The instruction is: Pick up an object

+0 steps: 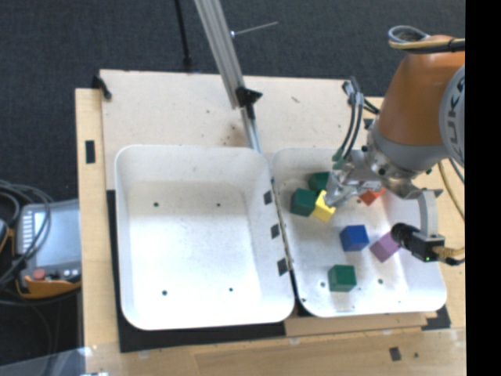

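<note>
- The arm [419,92] carries a broad, rounded orange band with a smooth, glossy skin.
- Beside the orange band the shell is grey, with part of dark lettering visible on it.
- Below the orange band sits a grey metal collar [399,157].
- Thin dark and green cables [354,128] loop along the side of the band.
- A pale cable loop [407,36] lies above the band.
- The hand [338,190] is silvery metal.
</note>
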You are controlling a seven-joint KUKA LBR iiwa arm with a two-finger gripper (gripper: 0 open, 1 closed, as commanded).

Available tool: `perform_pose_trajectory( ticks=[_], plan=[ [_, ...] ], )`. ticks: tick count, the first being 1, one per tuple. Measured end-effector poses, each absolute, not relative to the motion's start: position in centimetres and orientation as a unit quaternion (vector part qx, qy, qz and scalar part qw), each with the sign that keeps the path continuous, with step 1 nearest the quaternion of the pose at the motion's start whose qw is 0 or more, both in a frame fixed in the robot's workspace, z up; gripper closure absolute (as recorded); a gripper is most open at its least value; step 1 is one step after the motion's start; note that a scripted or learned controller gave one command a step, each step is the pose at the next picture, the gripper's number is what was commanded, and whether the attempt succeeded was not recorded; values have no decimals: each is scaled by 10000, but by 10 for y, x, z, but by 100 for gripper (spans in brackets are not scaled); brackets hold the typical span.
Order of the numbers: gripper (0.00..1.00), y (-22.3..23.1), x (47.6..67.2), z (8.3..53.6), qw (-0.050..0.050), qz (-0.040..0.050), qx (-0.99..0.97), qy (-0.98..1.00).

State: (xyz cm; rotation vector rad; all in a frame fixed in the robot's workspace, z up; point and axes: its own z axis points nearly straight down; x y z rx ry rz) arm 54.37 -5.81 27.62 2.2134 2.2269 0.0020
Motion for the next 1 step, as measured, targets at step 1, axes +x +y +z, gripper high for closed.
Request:
perform_pose_trajectory(
  ticks=[1],
  plan=[
    [100,-12,551,260,-4,-6,7051,7091]
  ],
)
